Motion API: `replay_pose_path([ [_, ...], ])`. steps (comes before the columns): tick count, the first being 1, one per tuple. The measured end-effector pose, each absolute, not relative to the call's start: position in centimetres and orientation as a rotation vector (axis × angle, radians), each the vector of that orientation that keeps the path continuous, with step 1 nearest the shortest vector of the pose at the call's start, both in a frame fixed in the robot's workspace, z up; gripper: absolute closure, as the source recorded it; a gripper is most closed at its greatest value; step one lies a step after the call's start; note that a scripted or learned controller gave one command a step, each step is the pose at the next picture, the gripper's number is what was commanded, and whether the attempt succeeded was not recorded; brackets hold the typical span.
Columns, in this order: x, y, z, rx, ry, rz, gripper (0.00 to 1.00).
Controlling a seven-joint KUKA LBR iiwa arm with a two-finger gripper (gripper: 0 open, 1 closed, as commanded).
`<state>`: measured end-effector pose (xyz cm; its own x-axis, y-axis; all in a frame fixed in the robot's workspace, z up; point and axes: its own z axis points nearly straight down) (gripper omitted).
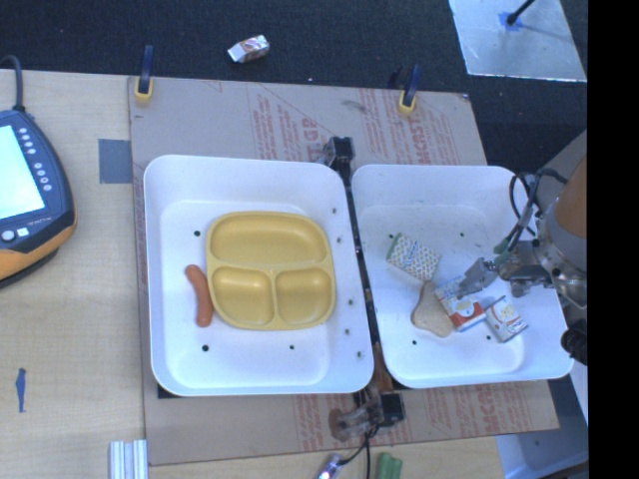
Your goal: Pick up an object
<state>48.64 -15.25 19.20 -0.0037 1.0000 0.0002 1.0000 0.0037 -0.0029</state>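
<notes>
The right bin (439,183) holds a green-and-white patterned packet (413,256), a tan bread-shaped piece (431,312), a red-and-white carton (469,314) and a smaller white carton (506,319). My gripper (467,287) reaches in from the right and hangs low over the red-and-white carton, just right of the tan piece. Its tip overlaps the carton's top edge, and I cannot see whether it touches. The left bin (160,267) holds a yellow divided plate (270,267) with an orange sausage (200,294) lying beside its left edge.
A grey-and-orange teach pendant (25,198) lies at the bench's left edge. Two clamps (145,86) (407,98) pin the cardboard behind the bins. The bins meet at a black bracket (340,151). A small wrapped item (249,49) lies on the dark floor beyond.
</notes>
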Motion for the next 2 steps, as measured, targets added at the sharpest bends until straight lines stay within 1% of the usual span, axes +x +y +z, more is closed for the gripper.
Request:
replay_pose_path([
  [1,51.2,-9.6,9.7,-2.223,-2.235,-0.004,0.00],
  [2,51.4,-9.9,10.9,-2.226,-2.243,-0.004,1.00],
])
